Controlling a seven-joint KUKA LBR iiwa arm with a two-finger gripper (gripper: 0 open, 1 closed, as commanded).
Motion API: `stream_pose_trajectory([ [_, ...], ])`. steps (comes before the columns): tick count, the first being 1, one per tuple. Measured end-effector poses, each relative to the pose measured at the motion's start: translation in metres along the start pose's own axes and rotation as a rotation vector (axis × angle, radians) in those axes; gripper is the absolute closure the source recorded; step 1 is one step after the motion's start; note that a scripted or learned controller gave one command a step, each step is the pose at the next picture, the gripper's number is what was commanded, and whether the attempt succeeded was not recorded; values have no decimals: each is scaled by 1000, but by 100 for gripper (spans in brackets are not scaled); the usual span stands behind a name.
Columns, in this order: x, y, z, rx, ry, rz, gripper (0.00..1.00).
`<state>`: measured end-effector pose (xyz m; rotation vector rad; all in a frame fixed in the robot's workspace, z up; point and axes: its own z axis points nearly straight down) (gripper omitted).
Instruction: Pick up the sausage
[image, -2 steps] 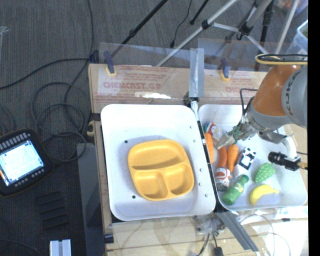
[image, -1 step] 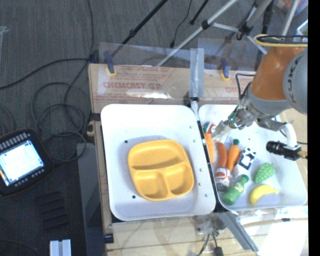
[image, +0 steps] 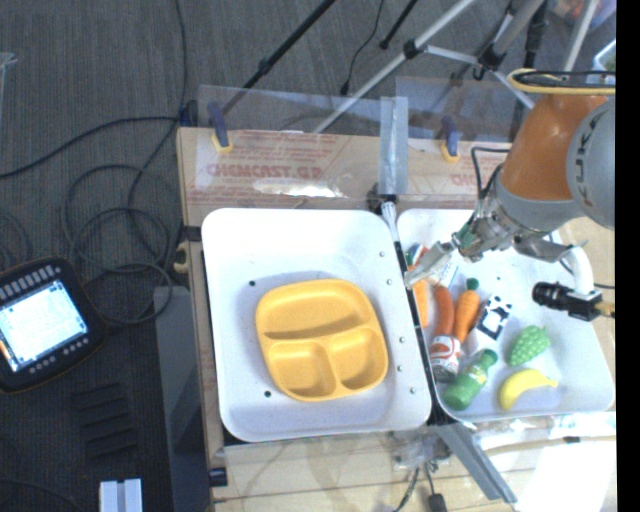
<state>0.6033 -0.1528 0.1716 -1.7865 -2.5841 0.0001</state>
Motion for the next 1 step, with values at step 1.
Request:
stream_pose_trajectory([
  [1, 3, 6, 27, -16, 2, -2, 0],
])
